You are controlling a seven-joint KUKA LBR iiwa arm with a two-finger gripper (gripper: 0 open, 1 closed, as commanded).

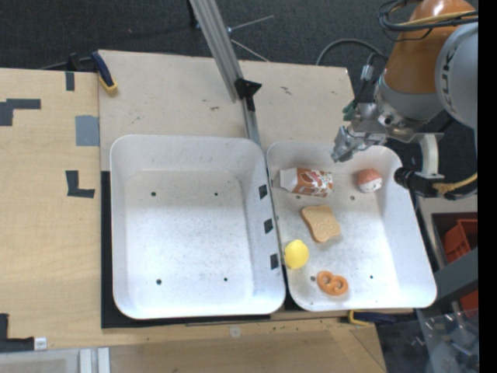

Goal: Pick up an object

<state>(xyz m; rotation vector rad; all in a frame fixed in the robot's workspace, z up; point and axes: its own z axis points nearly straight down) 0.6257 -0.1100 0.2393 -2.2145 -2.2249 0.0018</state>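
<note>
My fingers (pixel 342 152) hang above the right bin (pixel 415 239), gap state indeterminate; nothing gripped; carton (pixel 306 181), red ball (pixel 369 180), bread (pixel 321 224), lemon (pixel 296 254), pretzel (pixel 332 284) all remain inside; pick not yet made

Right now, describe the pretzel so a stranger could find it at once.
Start at the right-hand bin of the two. Go to its near edge: the pretzel lies there, right of the yellow lemon. It alone is orange and twisted into loops.
</note>
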